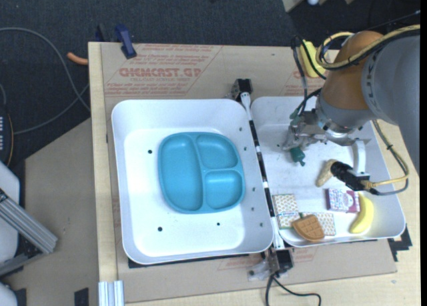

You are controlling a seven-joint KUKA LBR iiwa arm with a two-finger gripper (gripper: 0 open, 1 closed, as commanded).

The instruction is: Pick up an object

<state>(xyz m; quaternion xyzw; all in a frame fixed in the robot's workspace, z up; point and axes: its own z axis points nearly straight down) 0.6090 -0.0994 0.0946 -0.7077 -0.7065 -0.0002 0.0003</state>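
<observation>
My gripper point(295, 143) hangs low over the upper left part of the right bin point(273, 115). A small dark green thing point(297, 157) sits right at its tip; whether it is held I cannot tell. Further down the same bin lie a yellow banana point(362, 217), a purple and white packet point(340, 199), a small beige piece point(325, 173), a brown round biscuit point(309, 228) and two pale patterned squares point(285, 205), all apart from the gripper.
The left bin point(133, 185) holds a blue divided plate point(200, 170). A black clip point(243, 87) sits at the top of the wall between the bins. The arm's grey body point(387, 78) covers the right bin's upper right.
</observation>
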